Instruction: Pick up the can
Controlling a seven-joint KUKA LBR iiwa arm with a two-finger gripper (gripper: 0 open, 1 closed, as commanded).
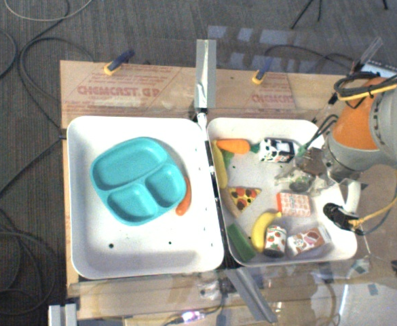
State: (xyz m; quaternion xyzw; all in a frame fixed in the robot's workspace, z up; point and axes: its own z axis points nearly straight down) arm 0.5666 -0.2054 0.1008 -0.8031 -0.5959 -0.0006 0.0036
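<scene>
The can (pixel 274 241) is a small cylinder with a red and white label. It stands near the front edge of the right bin (pixel 266 125), next to the banana (pixel 260 227). My gripper (pixel 303 170) hangs over the right side of this bin, behind the can and to its right, well apart from it. It sits just above a small orange and white box (pixel 294 203). The arm's orange band (pixel 356 129) shows at the bin's right rim.
Around the can in the right bin lie a red-labelled packet (pixel 307 240), a green vegetable (pixel 239 242), a pizza slice (pixel 243 196), a carrot (pixel 233 146) and a black and white cow-patterned item (pixel 277 150). The left bin (pixel 89 250) holds a teal divided plate (pixel 137 179) and an orange sausage-shaped piece (pixel 184 201).
</scene>
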